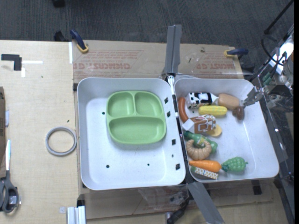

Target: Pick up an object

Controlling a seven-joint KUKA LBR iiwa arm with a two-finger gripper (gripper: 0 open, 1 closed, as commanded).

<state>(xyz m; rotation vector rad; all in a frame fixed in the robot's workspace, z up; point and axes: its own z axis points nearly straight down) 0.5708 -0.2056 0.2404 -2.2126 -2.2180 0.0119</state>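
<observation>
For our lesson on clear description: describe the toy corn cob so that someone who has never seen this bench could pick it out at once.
Look in the right-hand white bin, which holds the pile of toy food. Near its far end, the corn cob lies on its side just in front of a black-and-white cow toy and beside a tan bread-like piece. It is the only bright yellow, ridged piece there.

red print on the cardboard sheet (112,59) behind the bins — upside down, not legible.
</observation>
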